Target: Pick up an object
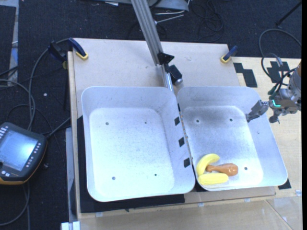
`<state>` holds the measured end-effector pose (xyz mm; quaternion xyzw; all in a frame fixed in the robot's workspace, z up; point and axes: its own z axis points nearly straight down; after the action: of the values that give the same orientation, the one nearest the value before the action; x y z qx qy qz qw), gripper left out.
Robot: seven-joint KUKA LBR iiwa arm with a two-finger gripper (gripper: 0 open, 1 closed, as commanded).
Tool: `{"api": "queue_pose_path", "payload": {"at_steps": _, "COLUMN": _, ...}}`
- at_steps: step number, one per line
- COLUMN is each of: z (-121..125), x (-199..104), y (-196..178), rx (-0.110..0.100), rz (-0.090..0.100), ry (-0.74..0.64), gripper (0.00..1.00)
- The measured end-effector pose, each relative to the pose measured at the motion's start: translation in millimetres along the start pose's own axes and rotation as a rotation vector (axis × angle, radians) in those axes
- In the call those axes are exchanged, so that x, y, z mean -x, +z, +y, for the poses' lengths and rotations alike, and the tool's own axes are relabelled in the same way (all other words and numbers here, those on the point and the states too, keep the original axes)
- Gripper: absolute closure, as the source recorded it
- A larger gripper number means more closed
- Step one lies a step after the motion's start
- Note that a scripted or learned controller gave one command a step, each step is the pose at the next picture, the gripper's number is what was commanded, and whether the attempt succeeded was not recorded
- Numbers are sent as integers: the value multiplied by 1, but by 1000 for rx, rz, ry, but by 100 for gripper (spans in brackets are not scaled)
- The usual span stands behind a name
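In the right bin [268,143], near its front left corner, lie three small things close together. A curved yellow banana [207,161] lies at the back. A brown drumstick-shaped toy [225,168] touches it. A second yellow piece [213,178] lies against the bin's front wall. My gripper [263,115] hangs over the bin's far right rim, well away from the pile. Its fingers [254,111] stand open with nothing between them.
The left bin [96,128] sits beside the right one, sharing a central ridge. A slanted metal rail [148,28] crosses the back of the bench and ends at the bins' junction. Yellow clamps [80,55] hold the board's back corners. A pendant [17,150] lies on the floor to the left.
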<state>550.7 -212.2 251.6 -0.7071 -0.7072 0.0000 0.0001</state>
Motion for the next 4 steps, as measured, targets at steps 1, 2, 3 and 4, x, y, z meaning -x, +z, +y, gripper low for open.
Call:
{"api": "queue_pose_path", "payload": {"at_steps": 1, "z": 0, "x": 0, "y": 0, "rx": 0, "rz": 0, "ry": 0, "gripper": 0}}
{"api": "queue_pose_path", "payload": {"at_steps": 2, "z": -1, "x": -5, "y": 62, "rx": -5, "rz": 1, "ry": 0, "gripper": 0}}
{"api": "queue_pose_path", "payload": {"at_steps": 3, "z": -7, "x": -8, "y": 107, "rx": -4, "rz": 1, "ry": 0, "gripper": 0}}
{"api": "queue_pose_path", "payload": {"at_steps": 4, "z": -8, "x": -8, "y": 158, "rx": -3, "rz": 1, "ry": 0, "gripper": 0}}
